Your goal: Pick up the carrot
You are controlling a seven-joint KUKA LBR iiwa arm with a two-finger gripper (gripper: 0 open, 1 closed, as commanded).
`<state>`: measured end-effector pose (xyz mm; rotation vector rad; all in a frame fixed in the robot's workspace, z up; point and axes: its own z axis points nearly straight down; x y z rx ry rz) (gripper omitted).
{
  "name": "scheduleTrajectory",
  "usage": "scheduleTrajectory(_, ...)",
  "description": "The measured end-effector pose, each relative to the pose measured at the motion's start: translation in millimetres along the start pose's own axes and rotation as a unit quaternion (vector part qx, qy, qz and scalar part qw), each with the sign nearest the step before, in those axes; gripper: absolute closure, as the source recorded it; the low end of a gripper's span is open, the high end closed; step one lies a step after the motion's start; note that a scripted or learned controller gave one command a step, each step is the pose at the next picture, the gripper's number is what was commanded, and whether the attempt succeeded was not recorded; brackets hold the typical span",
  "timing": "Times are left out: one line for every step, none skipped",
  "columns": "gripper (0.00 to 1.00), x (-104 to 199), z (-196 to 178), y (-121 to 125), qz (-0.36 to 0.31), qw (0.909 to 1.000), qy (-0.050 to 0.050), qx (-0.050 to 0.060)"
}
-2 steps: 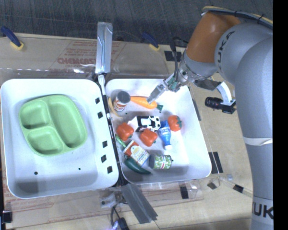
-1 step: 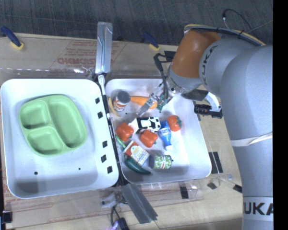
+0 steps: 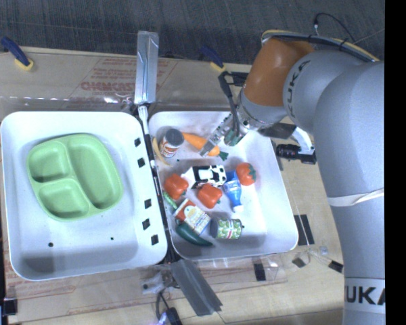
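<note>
The carrot [image 3: 195, 141] is a small orange piece lying at the back of the right bin [image 3: 284, 215], just right of a tin can [image 3: 169, 143]. My gripper [image 3: 218, 139] hangs low over the carrot's right end, reaching in from the right under the orange wrist band. Its tip covers that end of the carrot. I cannot make out whether the carrot is between the jaws.
The right bin also holds a black-and-white cow toy [image 3: 210, 175], red vegetables [image 3: 176, 185], a blue and white bottle [image 3: 233, 195], a carton [image 3: 193, 216], a green can [image 3: 227, 229] and a dark cucumber [image 3: 193, 236]. A green divided plate [image 3: 74, 175] sits in the left bin [image 3: 27, 263].
</note>
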<state>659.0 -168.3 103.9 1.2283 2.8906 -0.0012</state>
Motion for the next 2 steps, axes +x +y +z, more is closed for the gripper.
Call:
scheduleTrajectory(1.00,50.9,-93.5,-9.3,0.092,0.9957,0.000,0.000)
scheduleTrajectory(1.00,50.6,-103.6,-9.0,0.090,0.9959,0.000,0.000)
